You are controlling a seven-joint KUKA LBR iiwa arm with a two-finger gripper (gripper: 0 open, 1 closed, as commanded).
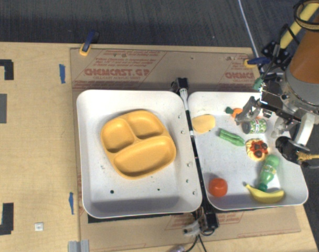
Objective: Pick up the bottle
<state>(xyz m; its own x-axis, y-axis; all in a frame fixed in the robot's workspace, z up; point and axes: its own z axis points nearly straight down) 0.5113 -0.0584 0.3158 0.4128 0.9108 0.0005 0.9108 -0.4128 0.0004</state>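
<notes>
Currently the hand point(252, 114) is hovering over the upper part of the right bin point(227, 201), just above a small can point(257, 126), and whether it is gripping anything I cannot tell. The bottle point(267, 173), green with a white label, is lying near that bin's lower right corner, touching a banana point(265, 194). A yellow divided plate point(138, 143) is sitting in the left bin point(91, 140) on the worktop point(33, 140).

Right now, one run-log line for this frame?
gripper: over right bin, far side | bottle: near corner, beside banana, ungrasped | left bin: yellow tray
</notes>
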